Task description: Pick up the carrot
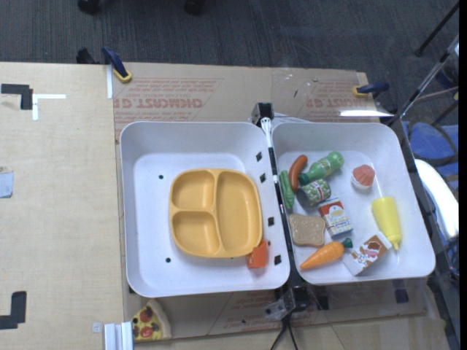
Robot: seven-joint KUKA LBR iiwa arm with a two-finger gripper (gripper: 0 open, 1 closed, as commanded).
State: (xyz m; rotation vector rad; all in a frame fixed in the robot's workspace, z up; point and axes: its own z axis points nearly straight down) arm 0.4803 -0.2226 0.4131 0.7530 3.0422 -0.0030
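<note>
Orange carrot lies untouched in the right bin at about six o'clock, just beside the bread slice; state of the jaws I cannot tell; I judge the whole pick is left to do.

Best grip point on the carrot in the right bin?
Take the carrot across its thick middle, coming straight down. It lies flat and tapers toward the left, so the middle is widest. The bread slice sits close above it; set the fingers crosswise to the carrot's length.
</note>
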